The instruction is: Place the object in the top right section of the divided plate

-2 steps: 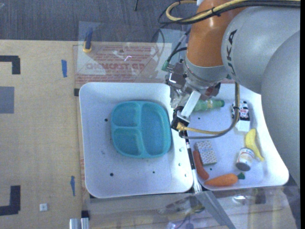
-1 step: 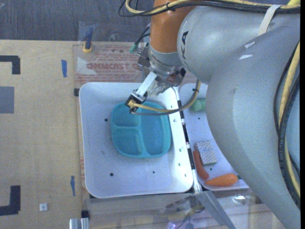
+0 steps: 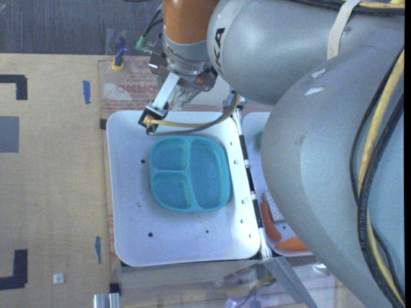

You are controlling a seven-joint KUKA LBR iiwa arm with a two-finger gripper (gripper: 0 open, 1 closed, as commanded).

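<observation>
One fixed camera looks down at a slant on both white bins (image 3: 128,236), arm (image 3: 308,76) close beneath it.

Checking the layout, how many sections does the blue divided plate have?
3 in the blue plastic divided plate: two small ones on its left side, stacked, and one long one on its right side. None looks hidden.
</observation>
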